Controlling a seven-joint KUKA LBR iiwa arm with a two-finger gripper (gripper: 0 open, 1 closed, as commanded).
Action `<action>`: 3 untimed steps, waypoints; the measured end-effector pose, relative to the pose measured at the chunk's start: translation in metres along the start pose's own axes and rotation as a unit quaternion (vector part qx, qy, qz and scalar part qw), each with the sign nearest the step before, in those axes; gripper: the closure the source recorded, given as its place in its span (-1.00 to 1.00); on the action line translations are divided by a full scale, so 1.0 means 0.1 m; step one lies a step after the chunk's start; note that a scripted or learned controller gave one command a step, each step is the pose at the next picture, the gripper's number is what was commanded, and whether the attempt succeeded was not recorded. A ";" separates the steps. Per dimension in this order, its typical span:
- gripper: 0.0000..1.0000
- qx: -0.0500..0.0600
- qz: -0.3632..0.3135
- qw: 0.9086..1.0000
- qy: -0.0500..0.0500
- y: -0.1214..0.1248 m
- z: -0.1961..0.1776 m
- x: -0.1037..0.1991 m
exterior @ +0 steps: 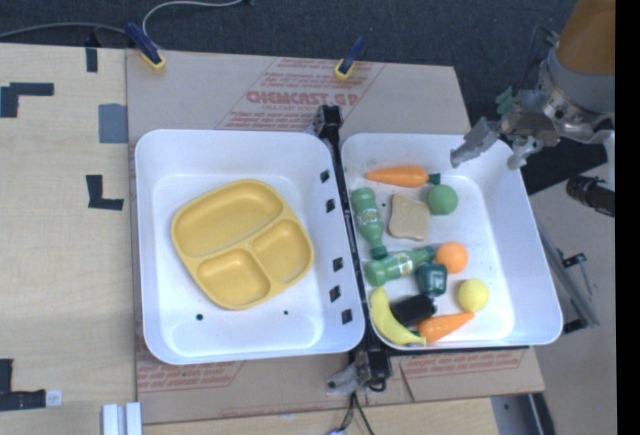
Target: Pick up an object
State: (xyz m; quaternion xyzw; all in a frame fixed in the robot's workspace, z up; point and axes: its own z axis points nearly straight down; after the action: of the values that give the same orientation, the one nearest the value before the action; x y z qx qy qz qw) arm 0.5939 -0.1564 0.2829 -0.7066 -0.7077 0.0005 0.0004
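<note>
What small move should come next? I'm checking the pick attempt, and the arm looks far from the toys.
Probably shift the gripper left and down over the right bin. It hangs above the bin's upper right rim, holding nothing, while the carrot and green ball lie closest, inside the bin.

Grey robot arm with an orange band

The arm [585, 33] has an orange band, a grey metal wrist, and a grey two-finger gripper [493, 145].
</note>
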 end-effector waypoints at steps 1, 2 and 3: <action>-1.00 0.001 0.000 1.000 0.000 0.57 1.06 -0.11; -1.00 -0.004 -0.001 1.000 0.002 0.76 1.83 -0.04; -1.00 0.003 -0.001 1.000 -0.001 0.74 1.97 0.14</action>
State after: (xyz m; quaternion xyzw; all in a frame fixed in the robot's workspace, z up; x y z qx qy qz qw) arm 0.6675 -0.1422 0.0862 -0.7061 -0.7081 0.0031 0.0021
